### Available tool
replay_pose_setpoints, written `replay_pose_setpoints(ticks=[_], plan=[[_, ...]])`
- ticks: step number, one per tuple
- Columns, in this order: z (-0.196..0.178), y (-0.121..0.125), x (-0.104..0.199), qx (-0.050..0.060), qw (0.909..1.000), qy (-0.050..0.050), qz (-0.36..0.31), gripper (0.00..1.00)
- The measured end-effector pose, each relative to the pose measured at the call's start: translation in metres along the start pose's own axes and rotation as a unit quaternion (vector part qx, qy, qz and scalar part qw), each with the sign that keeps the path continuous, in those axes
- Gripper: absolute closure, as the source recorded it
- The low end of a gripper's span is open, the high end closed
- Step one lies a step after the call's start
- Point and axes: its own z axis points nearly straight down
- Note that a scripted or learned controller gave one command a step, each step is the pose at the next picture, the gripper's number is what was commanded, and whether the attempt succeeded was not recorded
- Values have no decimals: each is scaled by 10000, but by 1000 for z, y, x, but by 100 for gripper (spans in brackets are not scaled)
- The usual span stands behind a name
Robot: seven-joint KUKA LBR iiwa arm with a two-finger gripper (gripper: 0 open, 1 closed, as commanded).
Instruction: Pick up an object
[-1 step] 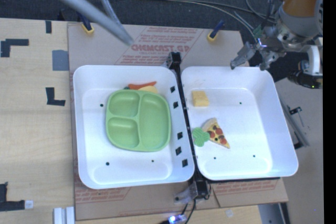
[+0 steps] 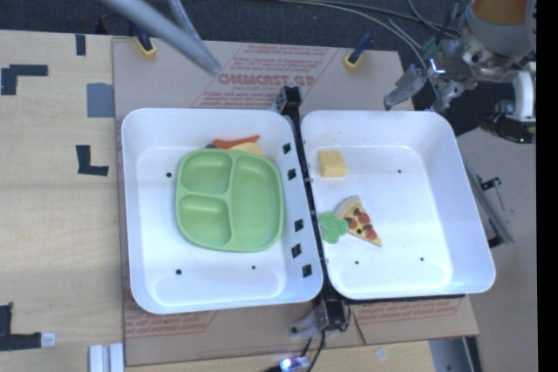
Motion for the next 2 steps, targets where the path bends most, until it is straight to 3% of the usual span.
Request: replay_pose_setpoints(ticks=[2], plan=[[109, -4, 4, 23, 10000, -5, 3, 0]])
